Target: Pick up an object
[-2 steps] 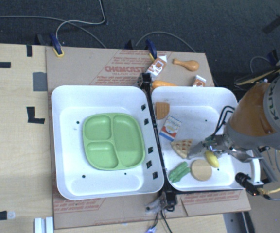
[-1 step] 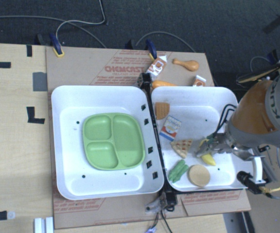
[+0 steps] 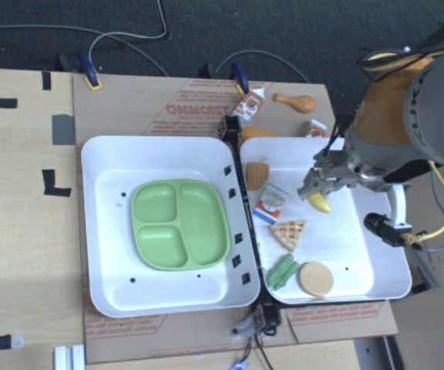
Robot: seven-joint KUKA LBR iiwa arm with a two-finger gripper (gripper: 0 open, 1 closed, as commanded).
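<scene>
camera view: the grey arm with its orange band reaches in from the right, and its two-finger gripper (image 3: 320, 191) hangs low over the right shallow white bin (image 3: 376, 280). a small yellow banana-shaped piece (image 3: 320, 203) sits right at the fingertips, partly under them; whether the fingers are spread or closed on it cannot be told from here, as the wrist hides them.

just left of the gripper lies a small white packet with blue and red print (image 3: 268, 203), and up-left of it, against the divider, a brown rounded bread-like piece (image 3: 257, 174). below and slightly left of the gripper rests a tan waffle-patterned wedge (image 3: 289, 233). further below sits a round beige cookie-like disc (image 3: 315, 277), with a green leafy bean-shaped piece (image 3: 281, 271) just beside the disc on its left.

well to the left of the gripper, the left white bin (image 3: 102, 160) holds a pale green plastic divided plate (image 3: 180, 223) with three compartments.

above the gripper, outside the bins on the brown cardboard sheet (image 3: 168, 106), lies a tan drumstick-shaped toy (image 3: 294, 101).
</scene>
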